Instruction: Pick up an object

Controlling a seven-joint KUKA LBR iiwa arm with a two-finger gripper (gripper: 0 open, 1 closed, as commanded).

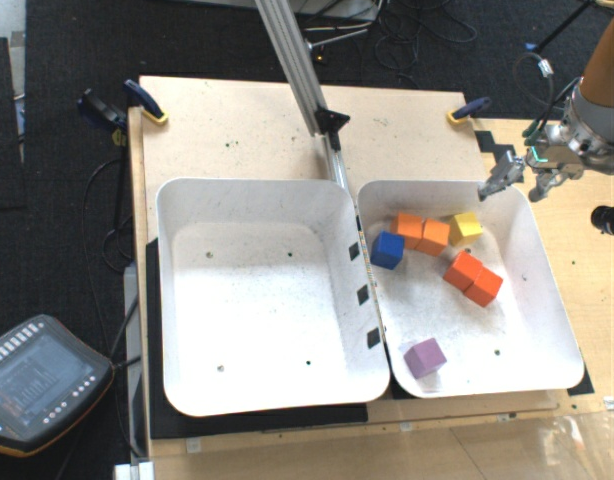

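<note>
The counter (237, 128), a pale board, is carrying two shallow white bins side by side toward its front edge: the left bin (187, 228) and the right bin (547, 308). Blue-and-yellow clamps are gripping its back-left corner (145, 103) and back-right corner (467, 111).

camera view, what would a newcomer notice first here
The bright blocks in the right bin: a blue one, orange ones, a yellow one, and a purple one apart near the front. Next, the gripper hovers open above that bin's far right corner.

Robotics lab: clamped bench (247, 128), teach pendant (37, 383), cables (427, 28).
</note>
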